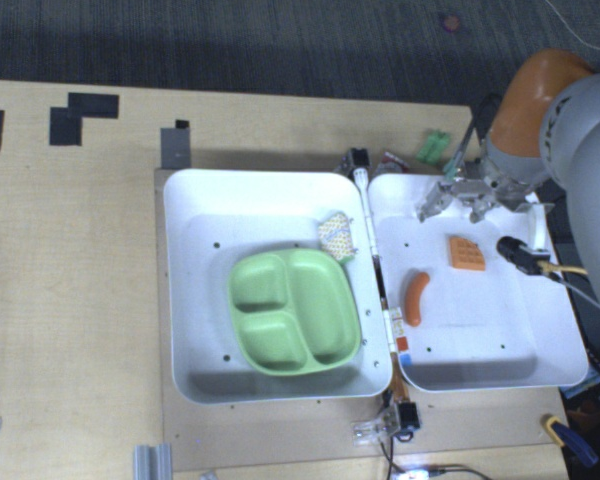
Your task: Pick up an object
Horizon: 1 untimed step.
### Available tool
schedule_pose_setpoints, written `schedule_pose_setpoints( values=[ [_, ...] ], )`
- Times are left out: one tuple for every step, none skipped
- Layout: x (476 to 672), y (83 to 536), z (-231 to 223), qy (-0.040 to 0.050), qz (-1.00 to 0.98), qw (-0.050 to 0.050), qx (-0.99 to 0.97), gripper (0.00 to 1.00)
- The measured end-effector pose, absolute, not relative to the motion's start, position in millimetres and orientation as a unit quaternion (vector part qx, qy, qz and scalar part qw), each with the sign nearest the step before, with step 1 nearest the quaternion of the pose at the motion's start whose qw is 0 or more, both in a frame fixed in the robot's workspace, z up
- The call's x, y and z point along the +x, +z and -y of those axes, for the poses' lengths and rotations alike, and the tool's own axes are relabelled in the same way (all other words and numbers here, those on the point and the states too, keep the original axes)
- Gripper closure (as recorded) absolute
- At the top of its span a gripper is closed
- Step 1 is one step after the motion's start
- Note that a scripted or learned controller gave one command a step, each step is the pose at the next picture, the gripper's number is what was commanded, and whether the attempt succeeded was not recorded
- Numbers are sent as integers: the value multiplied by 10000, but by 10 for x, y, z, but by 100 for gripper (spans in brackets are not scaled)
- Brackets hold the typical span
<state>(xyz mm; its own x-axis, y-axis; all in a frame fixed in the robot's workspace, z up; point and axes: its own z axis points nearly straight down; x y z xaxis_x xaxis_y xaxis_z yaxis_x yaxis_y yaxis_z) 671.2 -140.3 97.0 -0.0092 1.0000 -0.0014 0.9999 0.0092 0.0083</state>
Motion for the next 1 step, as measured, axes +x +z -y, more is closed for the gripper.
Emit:
schedule_pose_setpoints(
  values=[
    [5902,862,1238,19,-7076,23,7066,0]
  ],
)
